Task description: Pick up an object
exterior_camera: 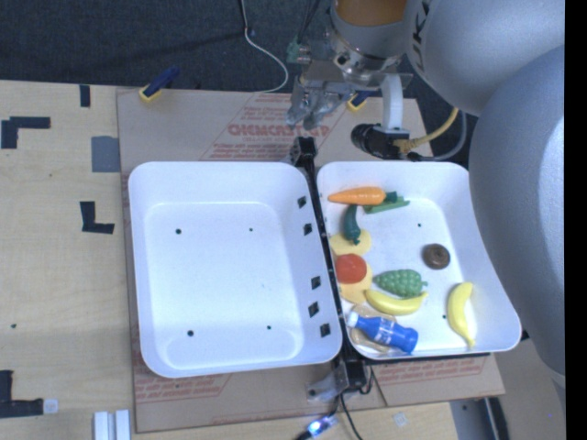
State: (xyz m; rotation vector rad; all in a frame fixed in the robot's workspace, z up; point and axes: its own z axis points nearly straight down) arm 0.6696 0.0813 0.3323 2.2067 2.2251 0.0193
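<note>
The right bin (459, 204) holds several toy foods: an orange carrot (358, 195), a dark green pepper-like piece (352, 223), a red tomato (350, 268), a green bumpy fruit (401, 282), two yellow bananas (393, 302) (462, 312), a brown round piece (436, 257) and a blue bottle (385, 332). My gripper (307, 113) hangs above the cardboard just behind the bins' far edge, near the divider. Nothing shows between its fingers.
The left bin (147, 246) lies beside the right one on a cardboard sheet (248, 126). A white cable (261, 44) and a blue-yellow clip (158, 84) sit behind the bins. The big grey arm (514, 81) looms over the right side.
</note>
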